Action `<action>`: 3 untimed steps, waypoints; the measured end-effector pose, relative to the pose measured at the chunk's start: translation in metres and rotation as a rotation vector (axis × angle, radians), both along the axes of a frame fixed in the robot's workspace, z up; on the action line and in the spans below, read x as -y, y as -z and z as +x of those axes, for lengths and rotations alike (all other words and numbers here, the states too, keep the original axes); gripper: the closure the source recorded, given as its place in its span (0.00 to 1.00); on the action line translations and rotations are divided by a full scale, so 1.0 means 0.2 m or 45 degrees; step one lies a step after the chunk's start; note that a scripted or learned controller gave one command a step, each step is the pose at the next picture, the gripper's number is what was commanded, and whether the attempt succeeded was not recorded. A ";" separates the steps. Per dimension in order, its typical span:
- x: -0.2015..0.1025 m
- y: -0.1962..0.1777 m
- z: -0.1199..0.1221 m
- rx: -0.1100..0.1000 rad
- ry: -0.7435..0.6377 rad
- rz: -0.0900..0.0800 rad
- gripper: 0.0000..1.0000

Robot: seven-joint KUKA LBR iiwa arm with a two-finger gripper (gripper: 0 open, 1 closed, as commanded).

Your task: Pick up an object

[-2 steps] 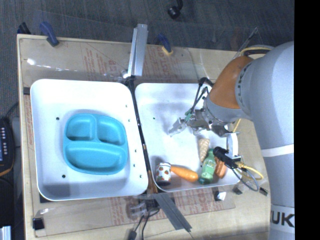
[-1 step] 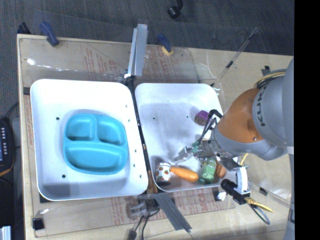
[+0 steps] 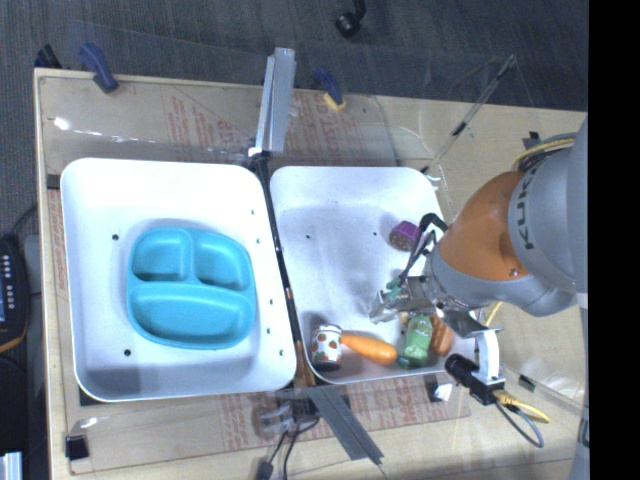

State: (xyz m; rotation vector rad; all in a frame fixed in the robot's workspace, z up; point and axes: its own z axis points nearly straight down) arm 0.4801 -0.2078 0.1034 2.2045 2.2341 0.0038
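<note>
Gripper point(image 3: 398, 298) hangs low in the right bin point(image 3: 330, 198), just above the green bottle point(image 3: 418, 336) by the carrot point(image 3: 368, 347), likely lining up a grab; fingers' state — cannot tell.

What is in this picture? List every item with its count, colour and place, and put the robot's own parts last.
left bin: 1, white, left half of bench
divided tray: 1, light blue, middle of left bin
right bin: 1, white, beside left bin
purple object: 1, purple, right side of right bin
carrot: 1, orange, near edge of right bin
round object: 1, white with dark spots, left of carrot
green object: 1, green, right of carrot
clamps: 2, blue, far edge of bench
arm: 1, grey and orange, from the right
pincer: 1, metal, above green object
</note>
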 end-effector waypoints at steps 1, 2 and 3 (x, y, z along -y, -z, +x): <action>-0.07 -0.11 0.34 -0.006 0.006 0.002 1.00; -0.07 -0.11 0.34 -0.007 0.006 0.002 0.00; -0.02 0.01 0.12 -0.007 0.006 0.001 0.00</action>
